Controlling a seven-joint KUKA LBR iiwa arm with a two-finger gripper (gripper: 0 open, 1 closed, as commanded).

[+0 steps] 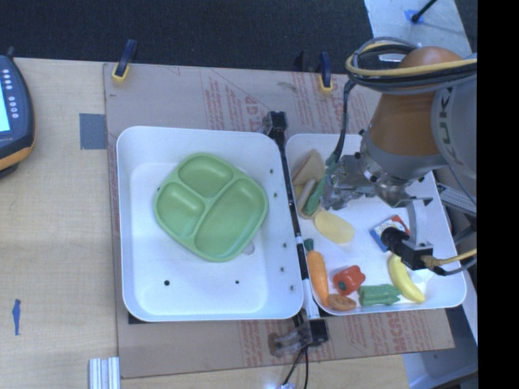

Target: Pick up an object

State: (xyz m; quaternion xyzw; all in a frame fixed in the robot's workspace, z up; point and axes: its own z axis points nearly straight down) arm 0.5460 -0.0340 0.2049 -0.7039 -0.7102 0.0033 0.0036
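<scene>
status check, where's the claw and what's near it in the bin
Claw low over right bin, upper left part. Nothing seen held. Pale yellow piece just below it, green piece beside. Carrot, banana further off.

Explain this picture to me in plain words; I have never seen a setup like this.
This is one photo from a camera fixed above a wooden bench, looking down at a slant. The big grey and orange machine on the right is a robot arm that tries to pick things up. Its gripper hangs low over the right shallow white bin; I cannot tell whether it holds anything. That bin contains toy food: a pale yellow lemon-like piece, an orange carrot, a red pepper, a green vegetable, a yellow banana and a tan wedge. The left shallow white bin holds a green plastic plate with three compartments.
</scene>
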